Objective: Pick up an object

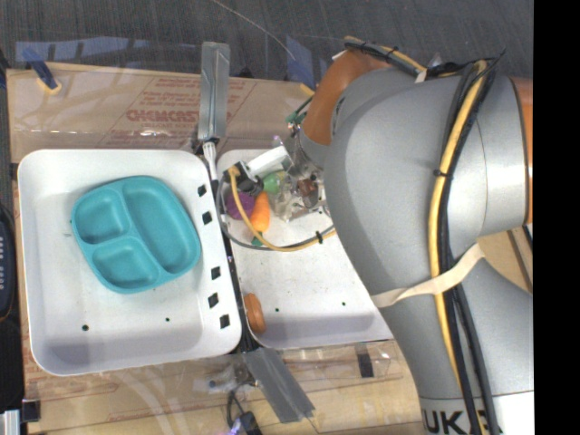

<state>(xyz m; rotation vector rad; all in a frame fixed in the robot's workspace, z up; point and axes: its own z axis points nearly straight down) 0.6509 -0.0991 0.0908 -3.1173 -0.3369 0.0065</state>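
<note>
Nearest the camera, a small brown-orange object (255, 314) sits at the front left corner of the right bin (308, 320), right against the divider. Left of it, the left bin (54, 333) holds a teal divided plate (136, 232) (three compartments, lying flat). Farther back in the right bin, the hand (288, 191) is down low among a cluster of items: an orange piece (261, 212), something purple (241, 205), a green bit (271, 185). Can't tell if its grip is released or clenched on anything. The big grey arm (426, 198) covers most of that bin.
</note>
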